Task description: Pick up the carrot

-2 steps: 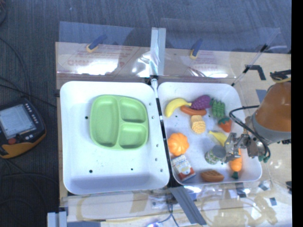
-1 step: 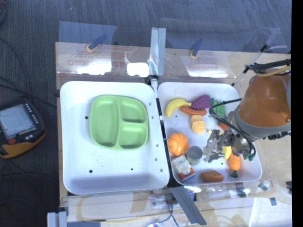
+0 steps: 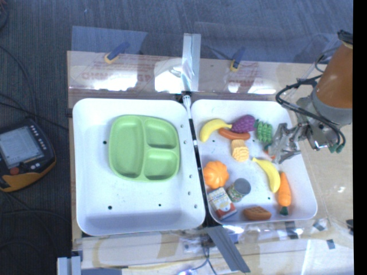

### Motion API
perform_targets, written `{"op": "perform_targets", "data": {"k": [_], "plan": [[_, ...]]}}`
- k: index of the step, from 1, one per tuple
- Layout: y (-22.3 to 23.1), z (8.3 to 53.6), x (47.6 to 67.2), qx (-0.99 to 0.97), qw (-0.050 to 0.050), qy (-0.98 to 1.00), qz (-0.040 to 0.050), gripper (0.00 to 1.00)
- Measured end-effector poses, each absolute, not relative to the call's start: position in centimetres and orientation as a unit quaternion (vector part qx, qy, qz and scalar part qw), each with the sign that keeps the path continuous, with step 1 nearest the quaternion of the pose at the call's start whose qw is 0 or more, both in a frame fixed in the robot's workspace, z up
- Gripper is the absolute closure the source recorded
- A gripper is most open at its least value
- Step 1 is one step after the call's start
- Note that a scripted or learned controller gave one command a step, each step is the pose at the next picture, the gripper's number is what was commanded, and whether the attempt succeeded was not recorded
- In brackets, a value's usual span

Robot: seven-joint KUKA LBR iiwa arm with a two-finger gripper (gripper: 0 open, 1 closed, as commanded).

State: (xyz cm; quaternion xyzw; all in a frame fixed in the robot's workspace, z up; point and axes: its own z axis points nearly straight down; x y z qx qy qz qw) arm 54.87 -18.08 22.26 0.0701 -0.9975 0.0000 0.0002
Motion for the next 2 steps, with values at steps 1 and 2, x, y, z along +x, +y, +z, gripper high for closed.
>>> {"op": "perform_targets", "data": {"k": [1,2], "plan": [[-18.0,22.2,54.8,0.070,0.001,-0.998,-0.0005,0.00],[-22.3,11.9,50.4,0.120,0.007,-0.993,-0.0038,0.00]]}}
